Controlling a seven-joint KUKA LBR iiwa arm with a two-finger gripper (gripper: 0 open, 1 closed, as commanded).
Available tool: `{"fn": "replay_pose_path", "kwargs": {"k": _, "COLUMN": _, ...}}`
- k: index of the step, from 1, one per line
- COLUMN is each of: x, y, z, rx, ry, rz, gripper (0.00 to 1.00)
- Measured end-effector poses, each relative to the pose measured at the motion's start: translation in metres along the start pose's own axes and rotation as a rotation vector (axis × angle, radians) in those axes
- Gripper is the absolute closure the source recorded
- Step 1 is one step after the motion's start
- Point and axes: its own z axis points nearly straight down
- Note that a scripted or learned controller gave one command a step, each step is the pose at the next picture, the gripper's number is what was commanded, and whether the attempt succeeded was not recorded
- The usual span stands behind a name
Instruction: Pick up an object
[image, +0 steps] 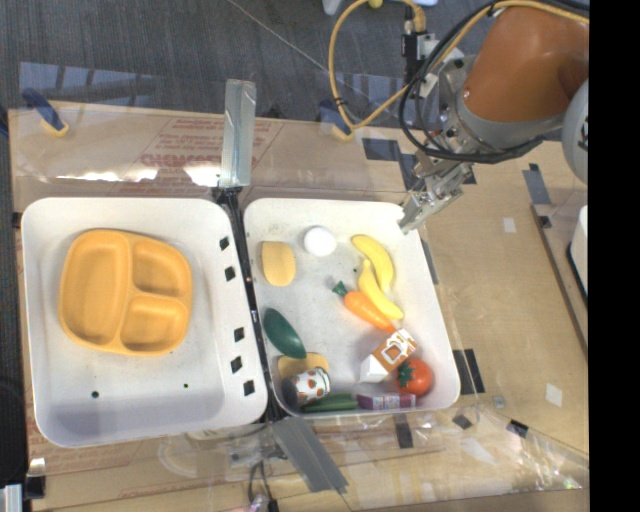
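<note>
Overhead, the gripper (418, 212) hovers at the right bin's (443, 330) far rim holding nothing, finger gap unreadable, bananas (376, 268) and carrot (366, 309) just below-left for picking.

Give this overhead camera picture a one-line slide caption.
Robot gripper hovers over the right bin's toy food; yellow tray sits in the left bin.

Faint red print on the cardboard sheet (190, 150) behind the bins, too blurred to read. Markings on the small orange-and-white carton (393, 351) and the purple packet (385, 401), illegible. Nothing else lettered.
</note>
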Motion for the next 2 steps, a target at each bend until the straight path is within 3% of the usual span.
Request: {"fn": "replay_pose_path", "kwargs": {"k": 2, "x": -0.0183, "y": -0.0047, "z": 0.0010, "rx": -0.003, "ry": -0.002, "rz": -0.479, "gripper": 1.00}}
